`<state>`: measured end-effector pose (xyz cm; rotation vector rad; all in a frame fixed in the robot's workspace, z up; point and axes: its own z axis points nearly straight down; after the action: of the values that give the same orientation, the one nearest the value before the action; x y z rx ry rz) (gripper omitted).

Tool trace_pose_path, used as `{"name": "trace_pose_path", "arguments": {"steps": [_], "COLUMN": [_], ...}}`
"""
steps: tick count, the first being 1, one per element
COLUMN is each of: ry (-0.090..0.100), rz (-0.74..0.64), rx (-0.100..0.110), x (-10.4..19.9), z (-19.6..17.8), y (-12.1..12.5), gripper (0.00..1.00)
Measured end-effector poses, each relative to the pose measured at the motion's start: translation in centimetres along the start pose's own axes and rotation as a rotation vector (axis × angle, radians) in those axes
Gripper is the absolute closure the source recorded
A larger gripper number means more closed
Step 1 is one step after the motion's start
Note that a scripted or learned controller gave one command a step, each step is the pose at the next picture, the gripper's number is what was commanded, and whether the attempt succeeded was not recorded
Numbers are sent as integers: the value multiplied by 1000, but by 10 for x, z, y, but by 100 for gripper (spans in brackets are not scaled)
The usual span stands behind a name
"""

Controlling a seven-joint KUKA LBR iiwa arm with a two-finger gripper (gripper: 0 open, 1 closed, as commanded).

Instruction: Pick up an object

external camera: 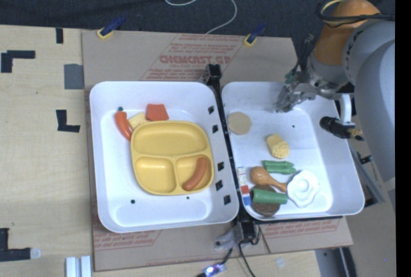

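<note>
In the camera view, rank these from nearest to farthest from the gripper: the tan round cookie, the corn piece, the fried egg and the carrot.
Measured from the gripper at the right bin's far end:
1. Tan round cookie, beside the divider in the right bin.
2. Corn piece, middle of the right bin.
3. Fried egg, right bin's near corner.
4. Carrot, left bin, beside the yellow tray.

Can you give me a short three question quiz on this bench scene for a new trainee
1. True or false: the hot dog lies in a compartment of the yellow tray.
2. Which bin holds the corn cob? A. left bin B. right bin
3. Fill in: the gripper hangs over the ___ part of the right bin.

Key: 1 true; 2 B; 3 upper, away from the toy food along that bin's lower edge.
</note>
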<state>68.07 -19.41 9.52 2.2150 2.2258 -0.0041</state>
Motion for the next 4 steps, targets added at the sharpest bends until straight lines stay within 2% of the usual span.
{"name": "trace_pose_path", "arguments": {"steps": [3,4], "ry": [2,4], "rz": [4,-1], "rx": [-4,1], "x": [-1,53], "z": [-132,-121], "y": [3,-6], "gripper": [100,100]}}
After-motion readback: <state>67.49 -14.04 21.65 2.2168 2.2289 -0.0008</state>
